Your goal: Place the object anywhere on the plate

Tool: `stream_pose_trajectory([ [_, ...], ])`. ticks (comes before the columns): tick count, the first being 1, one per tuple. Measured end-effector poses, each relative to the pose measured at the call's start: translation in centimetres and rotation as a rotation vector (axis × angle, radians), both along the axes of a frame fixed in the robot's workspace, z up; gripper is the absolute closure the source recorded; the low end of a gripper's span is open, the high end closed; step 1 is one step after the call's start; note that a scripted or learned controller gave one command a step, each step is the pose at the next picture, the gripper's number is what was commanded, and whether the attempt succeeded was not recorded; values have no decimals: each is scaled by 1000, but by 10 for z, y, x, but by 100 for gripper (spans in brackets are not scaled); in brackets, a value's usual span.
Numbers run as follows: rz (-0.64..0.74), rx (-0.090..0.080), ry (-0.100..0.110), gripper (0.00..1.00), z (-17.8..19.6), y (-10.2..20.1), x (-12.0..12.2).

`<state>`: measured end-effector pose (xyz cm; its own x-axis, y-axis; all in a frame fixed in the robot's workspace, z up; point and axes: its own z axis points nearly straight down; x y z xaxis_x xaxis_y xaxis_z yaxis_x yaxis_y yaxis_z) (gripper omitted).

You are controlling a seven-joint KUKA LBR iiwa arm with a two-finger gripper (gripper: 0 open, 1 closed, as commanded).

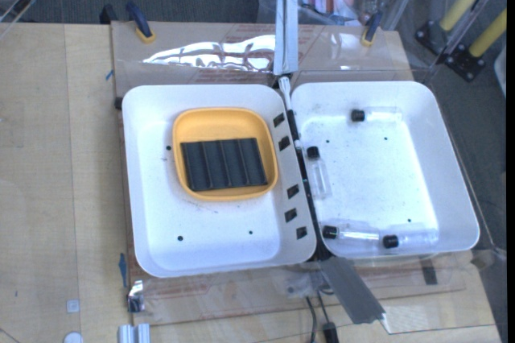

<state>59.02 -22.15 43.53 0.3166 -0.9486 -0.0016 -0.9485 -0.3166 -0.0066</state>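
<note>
Two white bins (241,249) sat side by side on the bench (56,172). Nearest, clear tubes (370,237) lay in the right bin. Farther left, the dark ribbed block (223,164) lay flat on the yellow plate (181,136), apparently delivered. Of the tool's grip I could tell nothing.

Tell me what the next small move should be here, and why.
Probably none: I'd stop and count the placement as done. The dark ribbed object already lies flat inside the yellow plate in the left bin, within the plate's rim, so moving it again would only risk knocking it off.
</note>
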Motion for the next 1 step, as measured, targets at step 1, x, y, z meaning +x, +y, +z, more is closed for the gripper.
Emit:
stream_pose_trajectory([
  [1,287,0,0,100,-1,16,65],
])
